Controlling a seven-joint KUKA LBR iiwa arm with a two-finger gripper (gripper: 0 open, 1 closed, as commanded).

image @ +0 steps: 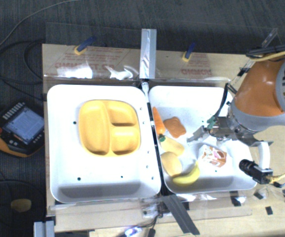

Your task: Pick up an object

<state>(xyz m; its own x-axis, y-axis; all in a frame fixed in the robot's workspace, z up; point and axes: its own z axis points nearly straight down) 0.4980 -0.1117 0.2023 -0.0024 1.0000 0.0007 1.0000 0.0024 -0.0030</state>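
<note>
The right bin (192, 98) holds several toy foods. An orange carrot (155, 121) lies along its left wall, with an orange chunk (174, 127) beside it. Below them are a pale yellow piece (172, 145), a round tan item (170, 163) and a banana (187, 176). A white packet with red print (214, 156) lies at the lower middle. My gripper (204, 131) hangs low over the bin's middle, just right of the orange chunk and above the packet. Nothing is seen held in it. The arm's orange band (259, 93) covers the bin's right side.
The left bin (63, 181) carries a yellow divided plate (109, 126). A metal strip (148, 53) stands behind the wall between the two bins. A handheld controller (15, 128) lies on the floor at the far left. A black cylinder (253, 169) on the arm hangs over the right bin's lower right corner.
</note>
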